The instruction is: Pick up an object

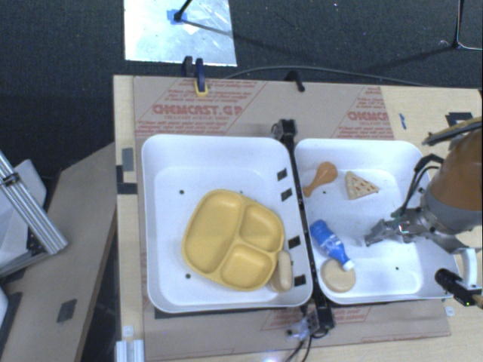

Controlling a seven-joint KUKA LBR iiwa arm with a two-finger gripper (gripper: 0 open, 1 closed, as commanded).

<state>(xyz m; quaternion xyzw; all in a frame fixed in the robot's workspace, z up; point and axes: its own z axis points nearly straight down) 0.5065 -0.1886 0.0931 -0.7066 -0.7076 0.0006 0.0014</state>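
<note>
One bottle (330, 243) lying nearest, just left of my gripper (375, 237), long axis slanting down-right; I'm hovering, grip state impossible to tell.

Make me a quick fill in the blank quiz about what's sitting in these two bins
1. The yellow divided tray lies in the ____ bin.
2. The blue bottle lies in the ____ bin.
3. The gripper hovers over the ____ bin.
4. The wedge-shaped slice lies beside the toy ____.

Answers: left; right; right; drumstick
</note>
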